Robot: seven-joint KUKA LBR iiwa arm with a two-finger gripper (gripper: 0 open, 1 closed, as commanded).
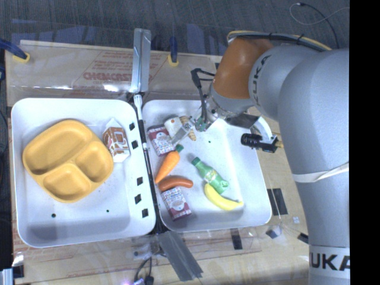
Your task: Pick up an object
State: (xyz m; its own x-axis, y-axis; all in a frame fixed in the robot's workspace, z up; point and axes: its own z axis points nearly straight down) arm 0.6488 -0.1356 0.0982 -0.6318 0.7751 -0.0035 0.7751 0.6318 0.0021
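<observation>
Gleaming in the right bin (255, 177): curved yellow banana (222, 199), tapered carrot (168, 165).

— What's hard to make out?
— The hand (200, 123): the wrist covers its fingers, so its grip is unclear.
— Anything else?
— The arm (309, 129) hides the right bin's (249, 215) far corner and runs off the bottom edge.

A thick grey robot arm (309, 129) with smooth rounded segments. An orange band (237, 67) wraps it just above the gripper (200, 123). Thin black cables run alongside the band. White letters "UKA" mark the arm's base.
</observation>
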